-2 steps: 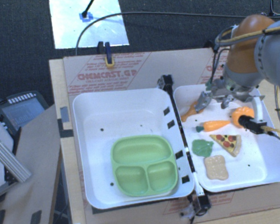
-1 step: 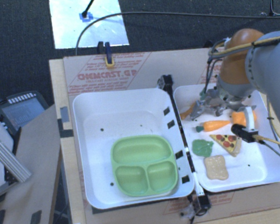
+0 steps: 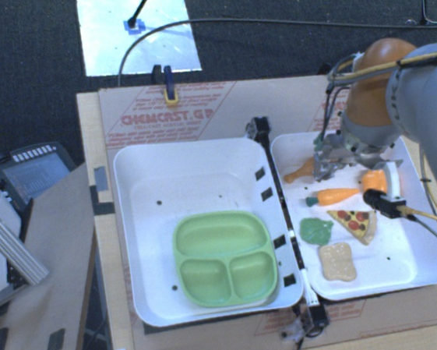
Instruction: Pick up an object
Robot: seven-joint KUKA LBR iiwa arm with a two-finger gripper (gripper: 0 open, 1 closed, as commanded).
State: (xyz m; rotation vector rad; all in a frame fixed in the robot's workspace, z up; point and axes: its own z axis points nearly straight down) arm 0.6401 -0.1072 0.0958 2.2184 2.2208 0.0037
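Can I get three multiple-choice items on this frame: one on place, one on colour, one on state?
1. Where is the tray?
A. left bin
B. right bin
C. on the bench outside the bins

2. What colour is the tray?
A. orange
B. green
C. white

3. How does the pizza slice lie?
A. between the gripper's fingers
B. flat on the right bin floor
C. on the tray

Key:
1 A, it sits in the left bin, toward the near edge.
2 B, it is pale green with three compartments.
3 B, it lies below the carrot, apart from the gripper.
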